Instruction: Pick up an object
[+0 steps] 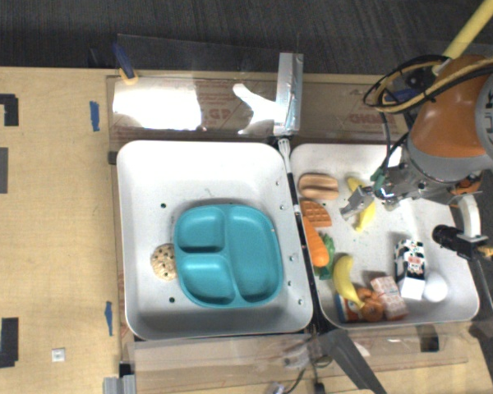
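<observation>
My gripper (363,200) hangs low over the upper middle of the right bin (448,228), at the end of the grey arm with the orange band (448,130). A small yellow piece (365,217) lies right at its tip, touching or just under it. Another yellow bit (353,185) shows just above it. To the left are a hot dog bun (318,185), a ridged orange waffle piece (315,214) and a carrot (316,246). A banana (345,277) lies lower down.
A black-and-white milk carton (410,263), a white egg (435,289) and small boxes (384,294) sit at the right bin's lower right. The left bin (140,171) holds a teal divided plate (228,253) and a cookie (163,261).
</observation>
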`<state>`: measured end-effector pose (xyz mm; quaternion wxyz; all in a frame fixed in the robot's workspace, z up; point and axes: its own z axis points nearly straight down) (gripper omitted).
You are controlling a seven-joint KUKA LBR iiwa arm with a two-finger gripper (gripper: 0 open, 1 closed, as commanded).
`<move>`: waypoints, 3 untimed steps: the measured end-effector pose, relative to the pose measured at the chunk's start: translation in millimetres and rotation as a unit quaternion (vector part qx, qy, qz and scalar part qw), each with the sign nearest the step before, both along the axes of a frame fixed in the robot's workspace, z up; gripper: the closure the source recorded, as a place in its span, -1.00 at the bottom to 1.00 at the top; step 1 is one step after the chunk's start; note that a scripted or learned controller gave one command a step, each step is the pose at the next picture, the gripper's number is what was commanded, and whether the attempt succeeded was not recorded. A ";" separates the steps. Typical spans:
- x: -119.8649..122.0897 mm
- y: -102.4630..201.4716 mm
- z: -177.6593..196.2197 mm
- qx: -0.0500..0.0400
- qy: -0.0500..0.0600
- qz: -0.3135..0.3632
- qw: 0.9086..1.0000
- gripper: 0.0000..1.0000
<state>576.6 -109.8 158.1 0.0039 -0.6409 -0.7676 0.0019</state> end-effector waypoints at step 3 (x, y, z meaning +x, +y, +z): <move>35.1 83.7 29.8 0.000 -0.008 -0.067 0.998 1.00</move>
